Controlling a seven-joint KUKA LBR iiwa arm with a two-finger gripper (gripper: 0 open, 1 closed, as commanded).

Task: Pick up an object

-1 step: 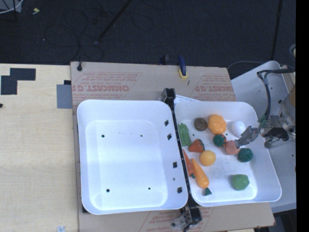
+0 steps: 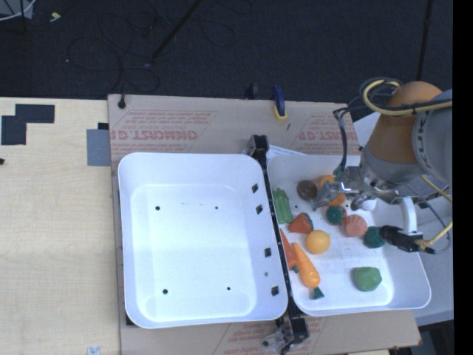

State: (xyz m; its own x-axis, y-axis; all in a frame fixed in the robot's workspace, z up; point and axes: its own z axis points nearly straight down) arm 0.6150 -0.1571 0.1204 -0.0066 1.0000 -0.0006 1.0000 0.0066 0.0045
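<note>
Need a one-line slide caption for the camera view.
Arm's tool low in the right bin among toy produce.

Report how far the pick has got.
Done: the arm has reached into the right bin, its claw low among the toys near the brown ball. In hand: nothing visibly held. Left: grasp and lift one; the carrot, yellow ball and green piece lie untouched.
</note>
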